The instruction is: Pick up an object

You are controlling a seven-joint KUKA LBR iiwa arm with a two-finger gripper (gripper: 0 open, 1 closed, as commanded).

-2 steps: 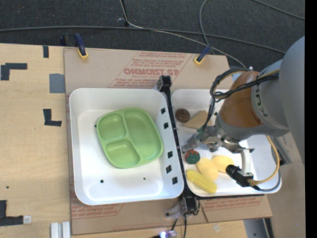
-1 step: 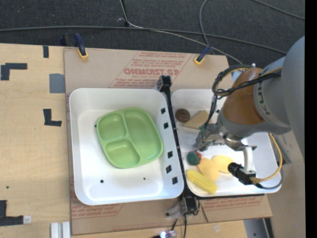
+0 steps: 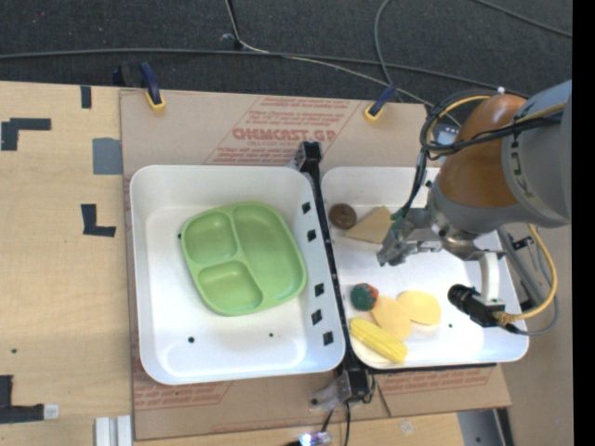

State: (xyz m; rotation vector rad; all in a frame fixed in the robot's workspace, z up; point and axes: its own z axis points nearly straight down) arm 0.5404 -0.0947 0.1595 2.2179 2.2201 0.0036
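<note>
Over the right bin [image 3: 483, 342], the grey arm with its orange band reaches in from the right, and its tool [image 3: 395, 247] hangs low above the bin's upper-middle floor. From this slanted view I cannot tell whether the tool is released or clenched, and nothing shows clearly between its tips.

Just left of the tool lies a flat tan wedge [image 3: 372, 225], its near edge partly covered by the tool. Touching the wedge's left corner sits a small brown ball [image 3: 343, 216], close to the divider between the bins. Lower in the same bin, a small round piece, green and red [image 3: 363, 295], rests near the left wall. Beside it to the right lie two pale yellow slices [image 3: 409, 311], overlapping one another. A yellow corn cob [image 3: 378, 342] lies aslant below them, touching the lower slice and near the bin's front edge.

The left bin [image 3: 158, 342] holds a green divided plate [image 3: 244, 257] with three compartments, lying flat and turned at an angle. Both bins rest on a cardboard sheet [image 3: 270, 128] spread over the table [image 3: 56, 277].
</note>
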